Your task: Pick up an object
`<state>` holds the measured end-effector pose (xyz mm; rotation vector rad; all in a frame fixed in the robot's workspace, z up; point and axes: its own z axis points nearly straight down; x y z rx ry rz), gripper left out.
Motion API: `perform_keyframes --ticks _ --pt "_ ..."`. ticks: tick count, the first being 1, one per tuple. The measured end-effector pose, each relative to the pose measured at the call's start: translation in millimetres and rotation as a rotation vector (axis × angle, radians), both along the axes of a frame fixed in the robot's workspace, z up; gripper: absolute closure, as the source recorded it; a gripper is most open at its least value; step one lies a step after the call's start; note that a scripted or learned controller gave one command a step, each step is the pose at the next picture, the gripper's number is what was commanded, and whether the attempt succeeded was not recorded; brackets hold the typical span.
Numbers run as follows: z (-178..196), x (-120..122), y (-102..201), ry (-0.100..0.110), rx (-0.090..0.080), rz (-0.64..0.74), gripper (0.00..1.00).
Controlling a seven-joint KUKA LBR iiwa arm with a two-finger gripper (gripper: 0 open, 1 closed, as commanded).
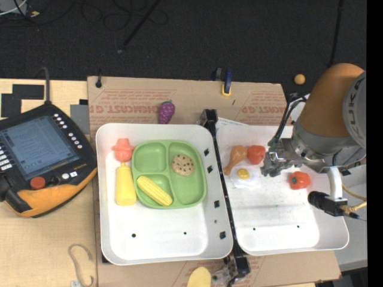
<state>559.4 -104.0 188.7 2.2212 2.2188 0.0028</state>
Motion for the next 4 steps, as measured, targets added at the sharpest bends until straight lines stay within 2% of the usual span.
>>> perform_keyframes --ticks 1,2,3,4 --pt "41.1 0.5 -1.0 0.001 0.0 0.0 1.0" --pt "33.6 12.9 54.0 0.005 0.002 0.004 1.0" --pt "44.9 10.7 107.7 0.005 0.002 0.005 1.0" --pt "34.8 20.9 153.1 0.005 0.001 0.003 1.0"
